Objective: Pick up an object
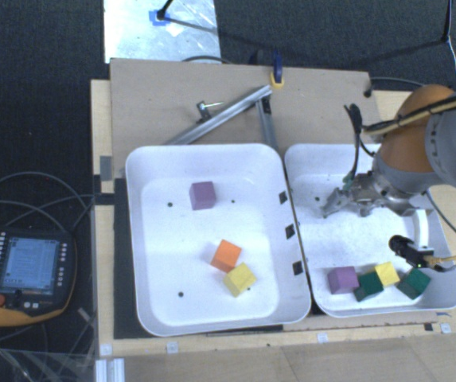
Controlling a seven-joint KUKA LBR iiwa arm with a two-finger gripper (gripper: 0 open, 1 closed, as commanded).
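Green, yellow, purple cubes point(368, 280) cluster near front rim; gripper point(341, 200) hovers behind, claw state unclear. Approach phase; next, descend onto one.

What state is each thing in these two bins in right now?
Purple cube, left bin: lying loose, alone.
Orange cube: touching the yellow cube.
Purple cube, right bin: beside a green cube.
Small yellow cube: between two green cubes.
Gripper: over the right bin, holding nothing visible.
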